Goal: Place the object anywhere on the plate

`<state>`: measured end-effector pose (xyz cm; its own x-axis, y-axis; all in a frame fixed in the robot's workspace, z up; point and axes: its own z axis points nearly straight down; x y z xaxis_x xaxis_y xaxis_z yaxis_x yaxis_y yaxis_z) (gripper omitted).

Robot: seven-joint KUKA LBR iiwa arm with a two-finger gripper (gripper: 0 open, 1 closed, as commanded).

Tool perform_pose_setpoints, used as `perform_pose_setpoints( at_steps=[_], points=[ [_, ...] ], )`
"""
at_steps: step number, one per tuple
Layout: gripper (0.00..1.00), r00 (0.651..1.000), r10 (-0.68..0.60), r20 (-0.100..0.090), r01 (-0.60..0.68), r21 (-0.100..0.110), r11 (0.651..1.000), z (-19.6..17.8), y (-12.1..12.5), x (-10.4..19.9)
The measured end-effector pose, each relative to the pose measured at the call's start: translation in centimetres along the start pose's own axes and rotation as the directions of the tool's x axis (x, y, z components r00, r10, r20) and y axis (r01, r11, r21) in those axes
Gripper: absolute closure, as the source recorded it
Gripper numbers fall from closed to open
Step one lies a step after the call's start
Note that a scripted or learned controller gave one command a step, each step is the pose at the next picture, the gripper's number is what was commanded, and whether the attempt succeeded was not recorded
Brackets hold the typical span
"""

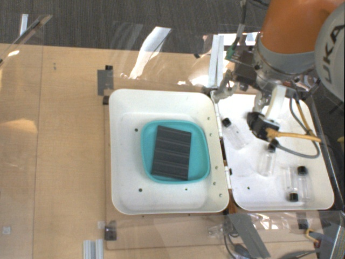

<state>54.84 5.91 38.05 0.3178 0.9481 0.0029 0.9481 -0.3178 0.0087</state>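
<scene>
Plate [200,163]: in left bin [124,161], dark ribbed block [172,152] on it.
Right bin [323,198]: scattered clear vials [296,185].
Gripper [229,85]: over that bin's far corner; grip cannot be told.

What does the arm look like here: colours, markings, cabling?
The arm has a pale grey housing with a broad, rounded orange band above the wrist. Dark block lettering runs along the grey housing and is cut by the frame edge; "UK" is readable. The wrist is a stack of metal-grey hardware, with grey cables looping out below it.
</scene>
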Motion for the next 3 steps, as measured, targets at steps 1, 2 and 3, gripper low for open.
perform_pose_setpoints(
  at_steps=[1,2,3],
  points=[
    [0.00,0.988,0.151,0.000,-0.151,-0.002,0.988,-2.5,-1.4,-8.5],
    [0.00,0.929,0.369,0.000,-0.369,-0.004,0.929,-5.7,-2.5,-11.0],
    [0.00,0.819,0.574,-0.001,-0.574,-0.003,0.819,-5.6,-3.2,-9.0]
  ],
)
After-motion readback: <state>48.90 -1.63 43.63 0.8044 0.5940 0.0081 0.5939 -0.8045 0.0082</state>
